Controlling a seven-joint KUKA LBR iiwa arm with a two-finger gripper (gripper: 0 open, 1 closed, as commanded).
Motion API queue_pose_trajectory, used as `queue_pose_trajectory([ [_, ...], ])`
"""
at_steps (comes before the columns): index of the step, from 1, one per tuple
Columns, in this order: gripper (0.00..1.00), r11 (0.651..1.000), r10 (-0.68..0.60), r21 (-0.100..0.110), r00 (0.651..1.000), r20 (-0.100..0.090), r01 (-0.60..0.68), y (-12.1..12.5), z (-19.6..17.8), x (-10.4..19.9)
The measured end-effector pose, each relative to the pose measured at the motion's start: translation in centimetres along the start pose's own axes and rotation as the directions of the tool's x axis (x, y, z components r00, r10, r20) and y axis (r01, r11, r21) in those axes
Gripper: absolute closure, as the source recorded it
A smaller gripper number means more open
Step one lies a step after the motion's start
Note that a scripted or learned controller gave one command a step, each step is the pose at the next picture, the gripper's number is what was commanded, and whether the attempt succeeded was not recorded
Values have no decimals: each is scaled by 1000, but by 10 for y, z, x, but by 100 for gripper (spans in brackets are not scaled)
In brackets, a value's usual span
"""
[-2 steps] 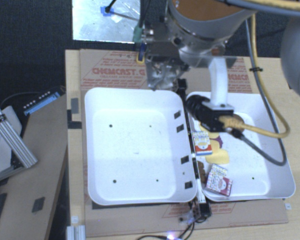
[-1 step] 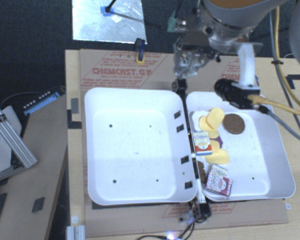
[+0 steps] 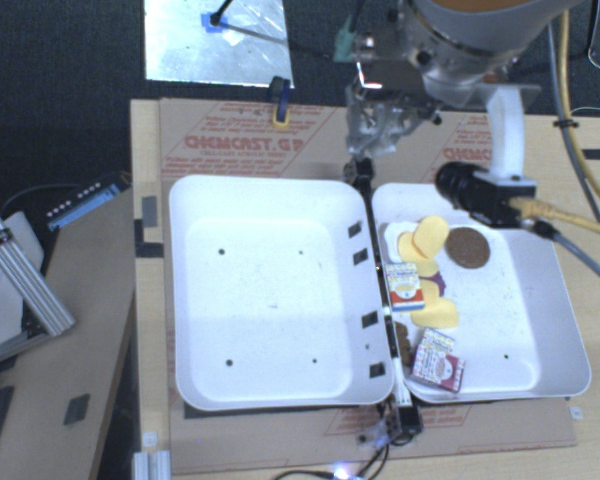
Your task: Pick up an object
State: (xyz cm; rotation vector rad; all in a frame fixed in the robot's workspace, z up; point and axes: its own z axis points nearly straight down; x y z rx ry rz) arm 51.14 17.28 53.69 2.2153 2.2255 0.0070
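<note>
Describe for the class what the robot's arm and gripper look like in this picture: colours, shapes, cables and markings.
The arm is a broad, rounded grey body with an orange band across its top. Below it sits a metallic grey wrist block with a small bright white patch and a green connector beside it. The gripper is small, dark and narrow. A white bracket carries a black cylindrical unit, from which yellow and grey cables trail right.

Bright even overhead light, glare on white bins [image 3: 270,193] (slightly washed), soft focus

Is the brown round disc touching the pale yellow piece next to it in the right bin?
Apart. The camera view shows a strip of white bin floor between the brown round disc and the pale yellow piece to its left.
</note>
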Motion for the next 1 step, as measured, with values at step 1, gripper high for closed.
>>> queue_pose_trajectory([
  [1,100,1000,-4,9,1000,3,4,23,72,65],
])
